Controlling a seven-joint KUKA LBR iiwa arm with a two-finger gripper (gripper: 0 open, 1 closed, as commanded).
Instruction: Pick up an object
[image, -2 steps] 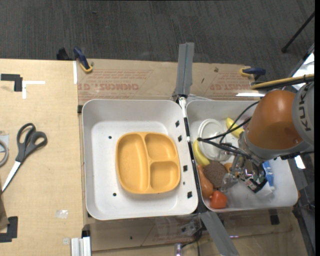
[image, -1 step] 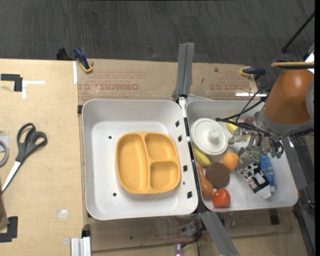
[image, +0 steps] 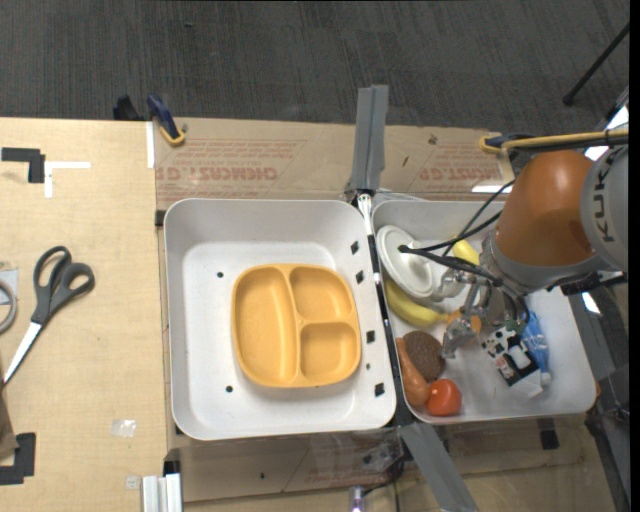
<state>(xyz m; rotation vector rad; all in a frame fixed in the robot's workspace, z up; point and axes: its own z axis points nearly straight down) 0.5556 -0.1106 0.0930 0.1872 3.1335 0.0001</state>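
The pincer (image: 468, 322) is set low in a shallow white plastic bin (image: 565, 405); its opening cannot be told. Nothing is seen lifted. A curved yellow banana (image: 412, 308), just beside it, remains to be picked.

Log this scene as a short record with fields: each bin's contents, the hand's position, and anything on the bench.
left bin: yellow divided plate
right bin: banana, white bowl, brown round item, red tomato, blue item
hand: over the right bin, between banana and blue item
bench: scissors, left of both bins
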